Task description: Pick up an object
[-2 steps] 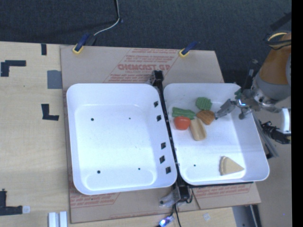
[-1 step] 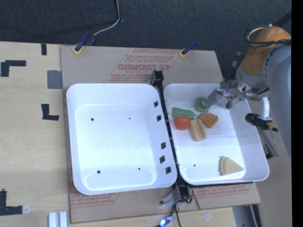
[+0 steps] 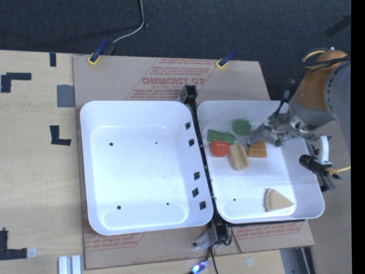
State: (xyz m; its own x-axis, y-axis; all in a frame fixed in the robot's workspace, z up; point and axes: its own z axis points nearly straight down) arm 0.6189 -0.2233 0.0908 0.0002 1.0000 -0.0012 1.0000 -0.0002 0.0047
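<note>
The right bin (image 3: 302,210) holds several toy foods. A green pod (image 3: 220,135) and a green ridged piece (image 3: 242,126) lie at its back left. In front of them are a red tomato (image 3: 219,148), a tan bread roll (image 3: 238,157) and an orange waffle square (image 3: 257,149). A tan wedge (image 3: 277,200) lies near the front right corner. My gripper (image 3: 267,138) hangs just above the waffle's back edge, open, with nothing between its fingers.
The left bin (image 3: 91,119) stands beside the right one, and a black divider (image 3: 197,147) runs between them. The grey arm with its orange band (image 3: 313,87) reaches in over the right bin's right rim. A cable (image 3: 134,24) trails across the dark cloth behind.
</note>
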